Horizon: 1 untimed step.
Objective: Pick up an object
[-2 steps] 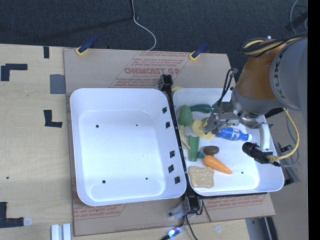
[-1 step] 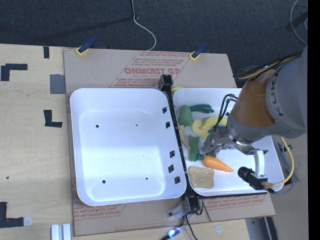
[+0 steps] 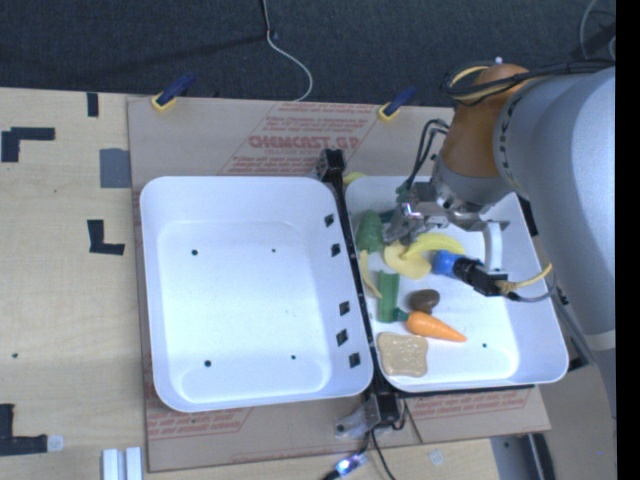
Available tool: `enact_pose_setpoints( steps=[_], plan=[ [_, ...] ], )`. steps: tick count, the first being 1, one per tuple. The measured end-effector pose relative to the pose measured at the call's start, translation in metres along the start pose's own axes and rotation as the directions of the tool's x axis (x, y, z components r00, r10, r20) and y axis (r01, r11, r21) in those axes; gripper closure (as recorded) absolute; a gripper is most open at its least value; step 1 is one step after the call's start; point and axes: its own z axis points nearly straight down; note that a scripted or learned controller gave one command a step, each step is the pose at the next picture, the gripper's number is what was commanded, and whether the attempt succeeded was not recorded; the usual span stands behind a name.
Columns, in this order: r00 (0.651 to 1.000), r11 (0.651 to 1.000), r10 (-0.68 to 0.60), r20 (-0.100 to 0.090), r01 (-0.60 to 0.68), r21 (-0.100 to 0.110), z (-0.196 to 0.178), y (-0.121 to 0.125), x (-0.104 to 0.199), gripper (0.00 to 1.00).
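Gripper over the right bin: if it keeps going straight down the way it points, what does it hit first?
Most likely the yellow toy lying just beneath the gripper, with the green piece close beside it. Depth is hard to judge from this slanted view.

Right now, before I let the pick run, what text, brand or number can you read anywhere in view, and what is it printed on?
"CHEMCAST", in red on the brown cardboard sheet under the bins; the letters after it are too blurred to read.
More faint red print on the cardboard's front edge: unreadable.
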Motion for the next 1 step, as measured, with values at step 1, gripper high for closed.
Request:
enact_pose_setpoints(
  steps=[1],
  plan=[
    [1.000, 1.000, 0.005, -0.002, -0.005, 0.010, 0.0321, -0.0365, -0.0062, 1.00]
  ],
)
